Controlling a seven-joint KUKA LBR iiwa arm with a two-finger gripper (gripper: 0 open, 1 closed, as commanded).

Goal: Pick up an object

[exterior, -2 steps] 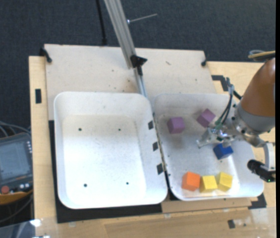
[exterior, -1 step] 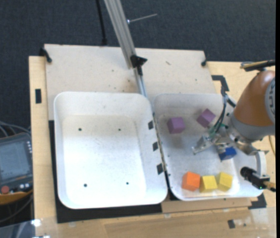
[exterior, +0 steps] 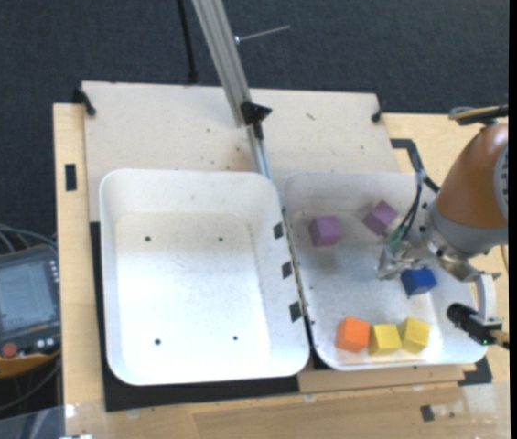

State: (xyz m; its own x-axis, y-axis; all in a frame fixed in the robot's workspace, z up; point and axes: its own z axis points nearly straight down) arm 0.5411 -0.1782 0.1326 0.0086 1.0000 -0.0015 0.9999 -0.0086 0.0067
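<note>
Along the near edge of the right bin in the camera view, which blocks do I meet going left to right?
Orange foam cube → first yellow foam cube → second yellow foam cube, side by side in a row.

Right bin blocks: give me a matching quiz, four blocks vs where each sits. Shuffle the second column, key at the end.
Things:
1. orange block
2. blue block
3. left purple block
4. right yellow block

Places, all in the right bin:
A. right end of the row of three along the near wall
B. far half, nearest the divide between the bins
C. left end of the row of three along the near wall
D. mid bin, right beside the gripper

Pairs: 1-C, 2-D, 3-B, 4-A
</note>
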